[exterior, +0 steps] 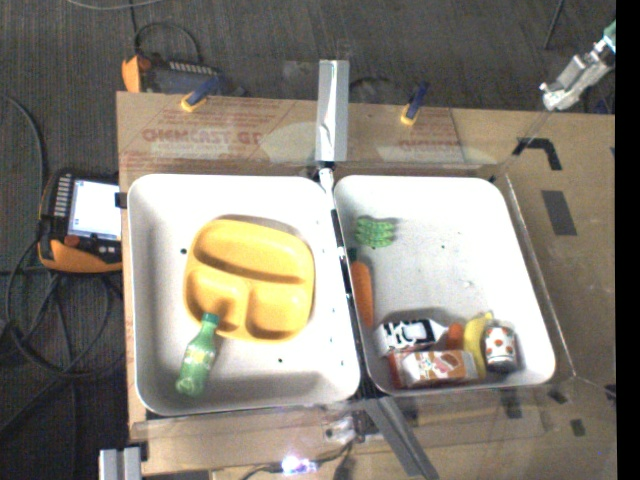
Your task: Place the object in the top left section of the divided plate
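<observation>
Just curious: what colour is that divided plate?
Yellow-orange; the divided plate shows in the camera view.

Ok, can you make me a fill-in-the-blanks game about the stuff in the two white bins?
1. The divided plate is colored ____.
2. The green bottle lies in the ____ bin.
3. The carrot lies in the right bin, against its ____ wall.
4. The red-and-white can sits near the right bin's front ____ corner.

Missing words: yellow; left; left; right

Yellow divided plate (250, 279) (left bin (150, 208))
</observation>
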